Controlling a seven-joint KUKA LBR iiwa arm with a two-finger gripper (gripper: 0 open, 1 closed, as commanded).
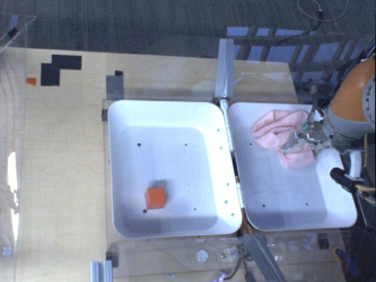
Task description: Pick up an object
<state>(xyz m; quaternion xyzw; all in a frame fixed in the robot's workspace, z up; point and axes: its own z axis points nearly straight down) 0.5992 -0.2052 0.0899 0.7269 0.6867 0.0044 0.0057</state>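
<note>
Reaching in from the right, the jaws [295, 141] sit low over the pink cloth [281, 135] in the right bin [294, 216], at the cloth's right-hand side. They are tangled in with the crumpled fabric, and I cannot tell whether they are spread or pinching it. The cloth lies bunched in the far half of that bin, near its back wall. Behind the jaws the grey arm [346, 119] rises to its orange band [352, 90] at the bin's right rim.

Just beside it, the left bin [170, 113] holds a small orange block [155, 198] near its front left corner, well apart from the cloth. Both white bins rest on a pale wooden counter [59, 175]. On the counter's far left lie black flat shapes [59, 68] and a tiny orange marker [31, 81]. Beyond the counter runs dark grey carpet [147, 10], with a thin looped cable [320, 7] lying on it at upper right.
</note>
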